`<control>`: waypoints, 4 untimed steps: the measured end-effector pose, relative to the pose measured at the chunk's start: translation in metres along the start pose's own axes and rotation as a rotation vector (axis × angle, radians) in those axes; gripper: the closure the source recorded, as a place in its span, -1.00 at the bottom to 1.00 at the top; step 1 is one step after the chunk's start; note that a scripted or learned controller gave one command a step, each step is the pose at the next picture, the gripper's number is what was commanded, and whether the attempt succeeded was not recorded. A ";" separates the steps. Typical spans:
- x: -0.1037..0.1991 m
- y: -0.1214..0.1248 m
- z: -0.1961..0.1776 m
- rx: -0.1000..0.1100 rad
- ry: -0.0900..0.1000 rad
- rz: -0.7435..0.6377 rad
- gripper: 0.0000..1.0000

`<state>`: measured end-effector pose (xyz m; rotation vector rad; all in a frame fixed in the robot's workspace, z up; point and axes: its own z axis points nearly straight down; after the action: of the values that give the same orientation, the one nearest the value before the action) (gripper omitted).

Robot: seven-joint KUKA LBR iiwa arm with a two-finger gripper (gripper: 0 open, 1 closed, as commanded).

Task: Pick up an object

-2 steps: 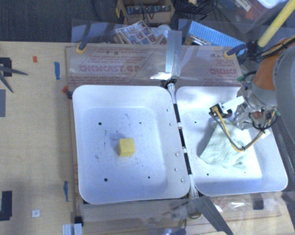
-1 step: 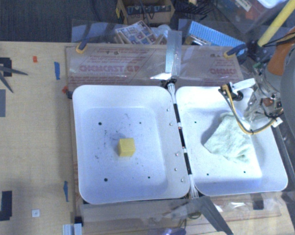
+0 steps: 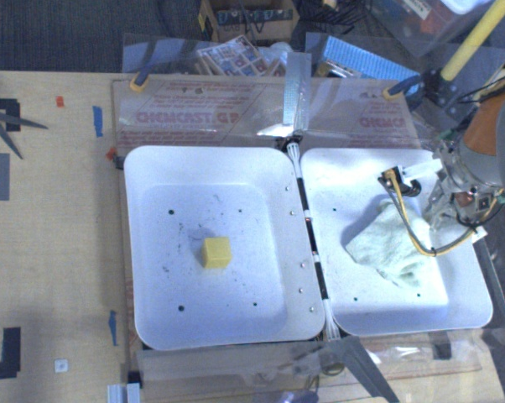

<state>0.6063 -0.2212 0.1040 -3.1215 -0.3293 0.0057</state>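
Two shallow white bins stand side by side on the bench (image 3: 51, 225). The left bin (image 3: 143, 191) holds a small yellow cube (image 3: 217, 253), resting slightly left of the floor's centre and well apart from every wall. The right bin (image 3: 353, 175) holds a crumpled white cloth (image 3: 385, 243), lying right of that floor's centre. The arm (image 3: 486, 133) reaches in from the right, and its gripper (image 3: 441, 206) stands over the right bin at the cloth's far right edge. A yellow cable (image 3: 410, 223) loops from the tool across the cloth. Whether the gripper is open or closed cannot be told, nor whether it touches the fabric; nothing is seen held. Judgement: the cloth is the nearer candidate. It looks light, soft and limp, so it should bunch and drape rather than resist. A pinch on a raised fold near its middle should serve better than one on a thin flat edge, which could slip free. The cube looks light and rigid, possibly foam, with flat faces. It should be taken from above across two opposite sides, and its open position leaves room to do so.
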 end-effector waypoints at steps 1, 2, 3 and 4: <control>0.054 0.009 0.018 -0.002 0.004 -0.256 1.00; 0.040 0.011 -0.008 -0.002 0.002 0.008 1.00; 0.056 0.009 0.018 -0.002 0.005 0.001 1.00; 0.055 0.009 0.018 -0.002 0.004 0.000 1.00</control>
<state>0.6617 -0.2187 0.0858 -3.1227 -0.3288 -0.0008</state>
